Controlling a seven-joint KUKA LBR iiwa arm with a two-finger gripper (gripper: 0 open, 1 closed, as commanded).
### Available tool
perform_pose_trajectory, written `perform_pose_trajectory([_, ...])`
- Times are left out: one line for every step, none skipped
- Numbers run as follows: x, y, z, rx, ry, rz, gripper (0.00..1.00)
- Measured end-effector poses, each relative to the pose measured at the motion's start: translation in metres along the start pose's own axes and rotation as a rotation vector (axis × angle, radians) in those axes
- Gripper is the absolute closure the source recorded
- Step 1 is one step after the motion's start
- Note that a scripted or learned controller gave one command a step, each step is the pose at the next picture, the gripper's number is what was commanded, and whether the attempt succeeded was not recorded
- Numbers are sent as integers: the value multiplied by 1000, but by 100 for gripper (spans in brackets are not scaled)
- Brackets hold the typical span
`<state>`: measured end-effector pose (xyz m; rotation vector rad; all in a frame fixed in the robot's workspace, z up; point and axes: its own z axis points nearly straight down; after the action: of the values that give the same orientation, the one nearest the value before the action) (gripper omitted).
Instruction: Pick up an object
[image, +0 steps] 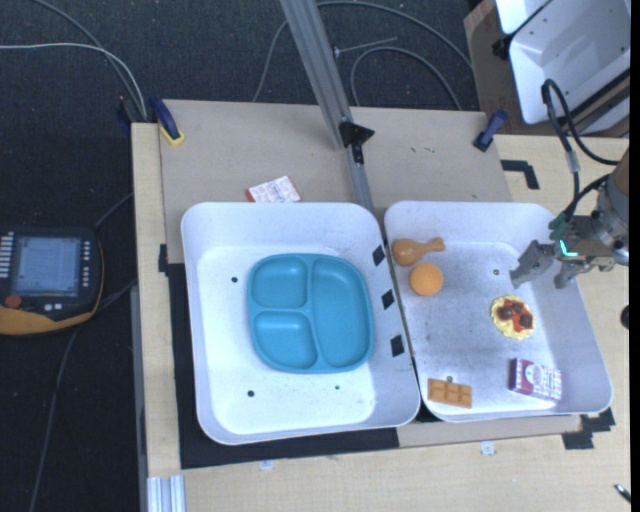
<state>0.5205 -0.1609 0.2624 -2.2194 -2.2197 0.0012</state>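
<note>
Where the arm reaches in over the right bin (470, 225), we see the gripper (547, 268) with its two fingers spread apart and nothing between them, hovering near the bin's right wall. Just below it lies a small pizza (512, 316). Further left sit an orange ball (427, 280) and a drumstick (414, 249); a purple carton (535, 379) and a waffle (449, 393) lie near the front edge. The left bin (215, 300) holds a blue divided plate (308, 312).
</note>
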Motion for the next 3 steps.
perform_pose_trajectory([0, 0, -1, -2, 0, 0, 0])
perform_pose_trajectory([4, -2, 62, 6, 2, 0, 0])
perform_pose_trajectory([9, -3, 125, 6, 2, 0, 0])
